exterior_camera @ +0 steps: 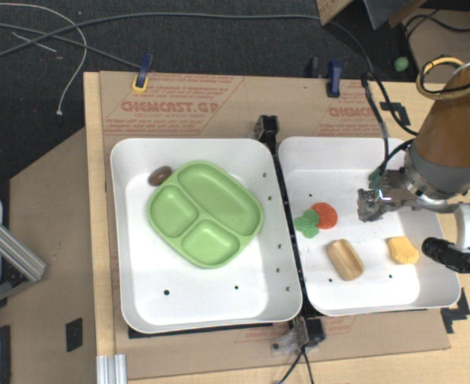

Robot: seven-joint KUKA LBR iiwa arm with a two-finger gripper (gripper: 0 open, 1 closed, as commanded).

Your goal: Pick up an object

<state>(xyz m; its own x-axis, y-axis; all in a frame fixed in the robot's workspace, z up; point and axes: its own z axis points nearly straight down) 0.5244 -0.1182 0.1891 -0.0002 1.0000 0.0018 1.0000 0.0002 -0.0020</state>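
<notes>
So the right bin [427, 294] has the candidates sitting in its lower middle: a tan bread-roll-looking piece [345, 259], a small yellow chunk [403, 250] off to its right, and a red-and-green toy veggie thing [316, 219] up and left of the roll, close to the divider between the bins. They all look like plastic play food to me, so my guess is light, stiff, hollow-ish and a bit slick, nothing fragile. The roll seems like the easiest grab: it's oblong, lies flat, and has clear space on both long sides, so I'd pinch it across the narrow width near the middle. The yellow chunk looks lumpier and might squirt out sideways. The gripper [370, 205] sits in the right-middle of the frame, above the bin floor, up and to the right of the roll and apart from everything. It's a dark metal cluster at this angle and honestly I can't tell how wide it's set; nothing looks to be touching it. Over in the left bin [130, 286] there's a green divided tray [205, 213] with a small brown object [161, 176] at its upper left edge.
</notes>
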